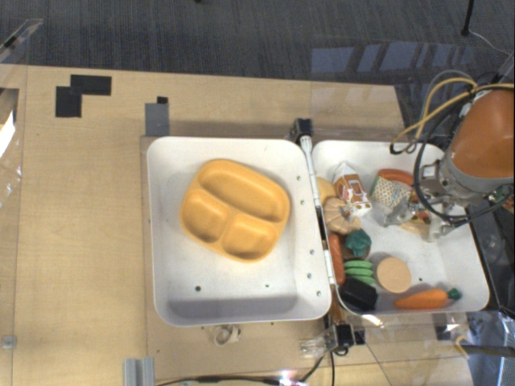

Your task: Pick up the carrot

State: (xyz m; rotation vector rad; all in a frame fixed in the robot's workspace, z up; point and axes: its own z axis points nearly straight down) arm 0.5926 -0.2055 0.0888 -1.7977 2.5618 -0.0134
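carrot (pixel 421 299) lying lengthwise left-right, green top pointing right, gripper (pixel 425 212) state unclear

Left bin (pixel 161 240): shallow, white; holds one yellow tray.
Yellow tray (pixel 234 209): three compartments, lying tilted near the bin's middle.
Right bin (pixel 475 284): shallow, white, touching the left bin along a shared edge; crowded with toy items.
Small carton (pixel 352 191): red and white, near the right bin's upper left.
Tan disc (pixel 393 274): round, flat, near the bin's lower middle.
Green ridged piece (pixel 359 270): just left of the disc.
Black piece (pixel 359 294): below the green ridged piece.
Bench (pixel 80 256): light wood, black patches at upper left.
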